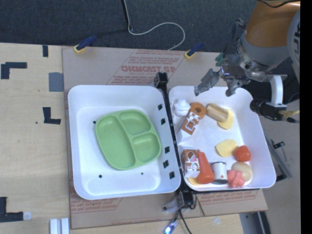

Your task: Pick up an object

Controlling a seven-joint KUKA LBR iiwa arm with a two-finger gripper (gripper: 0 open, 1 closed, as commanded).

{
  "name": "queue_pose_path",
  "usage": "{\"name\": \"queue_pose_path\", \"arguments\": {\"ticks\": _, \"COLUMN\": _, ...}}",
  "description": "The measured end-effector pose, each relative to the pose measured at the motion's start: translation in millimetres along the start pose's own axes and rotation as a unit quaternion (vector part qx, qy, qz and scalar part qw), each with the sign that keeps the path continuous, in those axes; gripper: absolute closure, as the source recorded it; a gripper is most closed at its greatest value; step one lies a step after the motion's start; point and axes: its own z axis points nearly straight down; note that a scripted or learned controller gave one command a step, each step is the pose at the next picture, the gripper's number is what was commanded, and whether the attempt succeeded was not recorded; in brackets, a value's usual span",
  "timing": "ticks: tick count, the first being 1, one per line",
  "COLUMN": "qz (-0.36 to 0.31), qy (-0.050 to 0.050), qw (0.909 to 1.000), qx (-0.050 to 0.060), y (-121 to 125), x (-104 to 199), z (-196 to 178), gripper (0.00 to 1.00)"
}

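My gripper hangs over the far edge of the right bin. Its fingers are spread open and hold nothing. Just below it lie a bread roll, an orange donut and a small white object. A brown and white carton lies beside the donut. Nearer the front are a yellow piece, a red tomato, a second carton, a red bottle, a small can and a pale round fruit.
The left bin holds a green divided plate. A black divider with clips runs between the two bins. The arm's orange band and grey wrist stand above the right bin's far right corner.
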Motion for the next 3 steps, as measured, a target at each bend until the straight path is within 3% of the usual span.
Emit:
{"name": "queue_pose_path", "arguments": {"ticks": 1, "qz": 0.002, "qy": -0.001, "qw": 1.0000, "qx": 0.002, "y": 2.6, "x": -3.3, "z": -4.2, "gripper": 1.00}}
{"name": "queue_pose_path", "arguments": {"ticks": 2, "qz": 0.002, "qy": -0.001, "qw": 1.0000, "qx": 0.002, "y": -33.2, "x": 54.7, "z": -30.2, "gripper": 1.00}}
{"name": "queue_pose_path", "arguments": {"ticks": 3, "qz": 0.001, "qy": -0.001, "qw": 1.0000, "qx": 0.001, "y": -83.3, "x": 89.4, "z": -79.5, "gripper": 1.00}}
